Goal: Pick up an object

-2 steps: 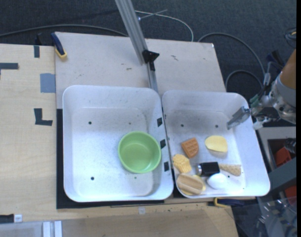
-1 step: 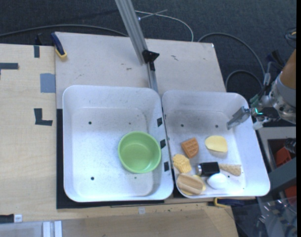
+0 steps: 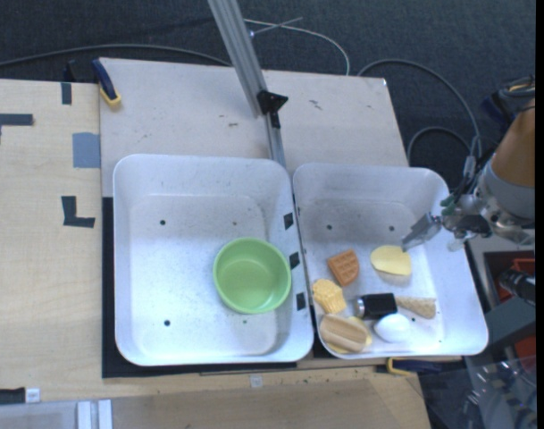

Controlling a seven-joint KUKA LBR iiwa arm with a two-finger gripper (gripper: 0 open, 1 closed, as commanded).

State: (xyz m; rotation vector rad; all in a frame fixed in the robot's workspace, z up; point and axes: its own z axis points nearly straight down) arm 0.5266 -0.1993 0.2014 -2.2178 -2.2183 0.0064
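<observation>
My gripper (image 3: 421, 233) hangs over the right part of the right bin (image 3: 361, 186), just above and right of a pale yellow heart-shaped piece (image 3: 391, 261). Nothing shows between its fingers. Below lie an orange waffle-like piece (image 3: 343, 266), a yellow corn-like piece (image 3: 328, 297), a hot-dog bun (image 3: 345, 333), a black block (image 3: 376, 306), a white egg-like piece (image 3: 393, 327) and a tan bread wedge (image 3: 417, 307). A green bowl (image 3: 251, 275) sits in the left bin (image 3: 164, 195).
A metal pole (image 3: 240, 38) slants from the top down to a black clamp (image 3: 272, 102) at the bins' far side. Cables lie on the dark floor at the upper right. A blue-and-yellow clamp (image 3: 105, 82) sits at the board's far left corner.
</observation>
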